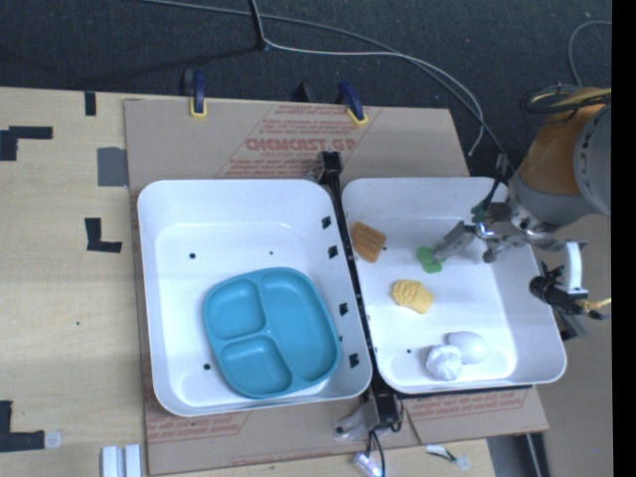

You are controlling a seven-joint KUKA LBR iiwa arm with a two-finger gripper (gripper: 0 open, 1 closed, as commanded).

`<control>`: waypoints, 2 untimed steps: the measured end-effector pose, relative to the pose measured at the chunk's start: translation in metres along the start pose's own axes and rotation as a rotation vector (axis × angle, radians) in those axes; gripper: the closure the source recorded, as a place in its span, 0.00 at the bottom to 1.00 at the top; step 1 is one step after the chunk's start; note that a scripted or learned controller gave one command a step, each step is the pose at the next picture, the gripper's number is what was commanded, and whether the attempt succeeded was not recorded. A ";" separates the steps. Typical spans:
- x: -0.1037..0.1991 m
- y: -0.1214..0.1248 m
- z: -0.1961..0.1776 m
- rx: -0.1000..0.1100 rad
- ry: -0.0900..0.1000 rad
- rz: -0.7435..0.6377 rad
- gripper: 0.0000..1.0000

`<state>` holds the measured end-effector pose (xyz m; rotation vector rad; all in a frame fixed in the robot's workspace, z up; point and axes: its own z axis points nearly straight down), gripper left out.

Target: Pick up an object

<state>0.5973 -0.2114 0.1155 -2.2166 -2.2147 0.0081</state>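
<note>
Cardboard-covered bench (pixel 298 137), two white bins side by side. Gripper (pixel 434 255) low in right bin (pixel 517 366), fingertips at small green object (pixel 429 259) near bin centre; finger state cannot be told, object's long axis unclear. Orange piece (pixel 368 240) left, yellow piece (pixel 410 295) nearer, white object (pixel 453 354) nearest. Left bin (pixel 169 217): blue divided plate (pixel 270 332).

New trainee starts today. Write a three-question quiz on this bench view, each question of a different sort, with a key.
1. True or false: the blue plastic divided plate lies in the right shallow white bin.
2. Which item lies nearest the gripper?
A. small green block
B. yellow ridged chip-shaped toy
C. white rounded lump
3. Fill in: the orange wafer-shaped piece lies near the right bin's ____ wall.

Key: 1 false; 2 A; 3 left.
</note>
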 end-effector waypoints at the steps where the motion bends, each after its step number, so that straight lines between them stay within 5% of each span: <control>1: 0.048 0.013 0.032 -0.009 -0.003 -0.004 0.00; 2: 0.067 -0.042 0.030 -0.011 -0.002 -0.001 0.00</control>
